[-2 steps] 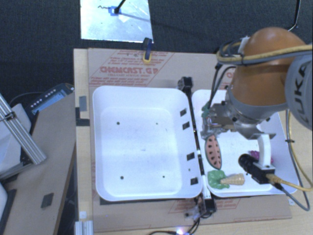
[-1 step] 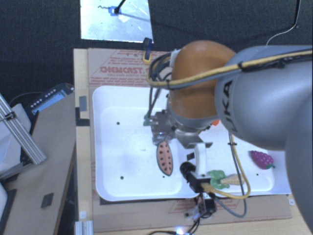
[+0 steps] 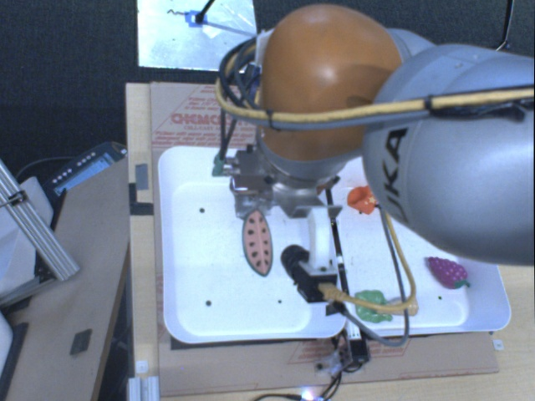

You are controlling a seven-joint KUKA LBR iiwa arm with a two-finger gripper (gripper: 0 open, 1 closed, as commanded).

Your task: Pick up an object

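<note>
Just below end effector (image 3: 251,200), watermelon slice (image 3: 258,242)

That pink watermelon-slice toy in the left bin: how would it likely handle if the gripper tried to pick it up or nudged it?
The watermelon slice lies flat on the left bin floor, so it probably slides rather than rolls when pushed. It looks like a thin, rigid toy, likely light. Lying so low, its edges may be hard for fingers to get under.

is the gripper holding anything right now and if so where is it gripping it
Cannot be told. The arm's wrist hides the fingers. The watermelon slice lies in the left bin just below it, with no visible grip on it.
</note>
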